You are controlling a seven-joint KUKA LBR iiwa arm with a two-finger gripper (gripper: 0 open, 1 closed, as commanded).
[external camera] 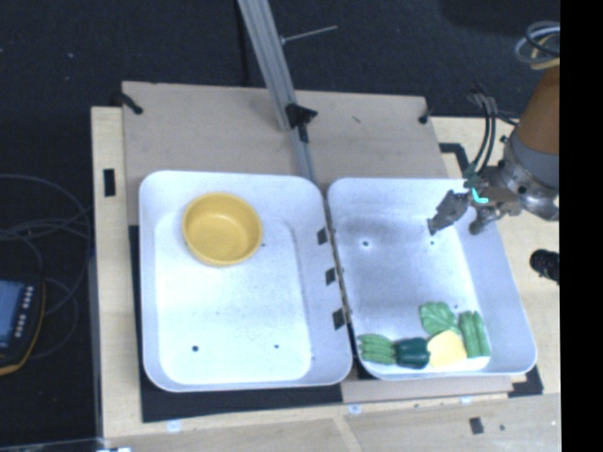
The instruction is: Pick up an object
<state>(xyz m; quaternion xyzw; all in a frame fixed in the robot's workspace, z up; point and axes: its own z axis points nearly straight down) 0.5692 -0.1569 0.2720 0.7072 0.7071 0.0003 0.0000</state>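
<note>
I am hovering my gripper [464,217] over the far right edge of the right bin [396,252], fingers spread apart and gripping nothing. The candidate objects are lying well ahead of me, clustered in the bin's near corner: a yellow piece [447,349], a leafy green piece [435,316], a ridged green piece [473,332] and a dark green piece [412,351], all touching or nearly so. I am judging them light, rigid, smooth toy produce, likely slippery. The ridged green piece, at the cluster's edge, is offering the clearest grip across its narrow width.
</note>
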